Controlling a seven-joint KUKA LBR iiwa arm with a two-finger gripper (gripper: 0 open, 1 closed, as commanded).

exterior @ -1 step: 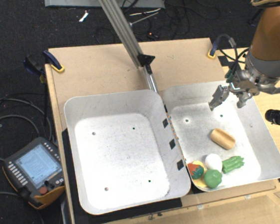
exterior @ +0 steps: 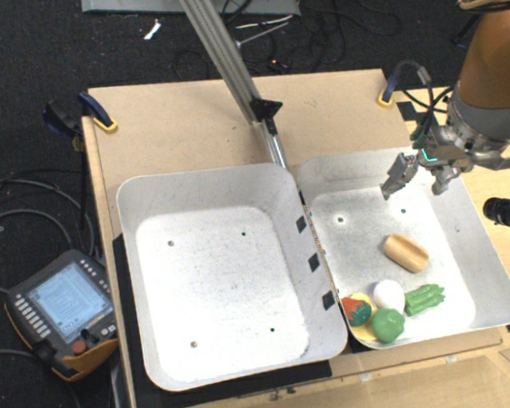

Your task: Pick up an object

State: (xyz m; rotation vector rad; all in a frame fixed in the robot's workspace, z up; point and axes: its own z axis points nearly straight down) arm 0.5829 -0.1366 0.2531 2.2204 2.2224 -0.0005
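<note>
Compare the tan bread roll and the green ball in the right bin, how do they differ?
The tan bread roll is oblong and lies slanted; the green ball is round. The roll lies alone mid-bin, while the ball sits crowded against other toys at the bin's near edge. The roll looks larger than the ball. Both rest in the right bin, apart from the hand above.

White bins (exterior: 146, 211), tan roll (exterior: 406, 252)
</note>
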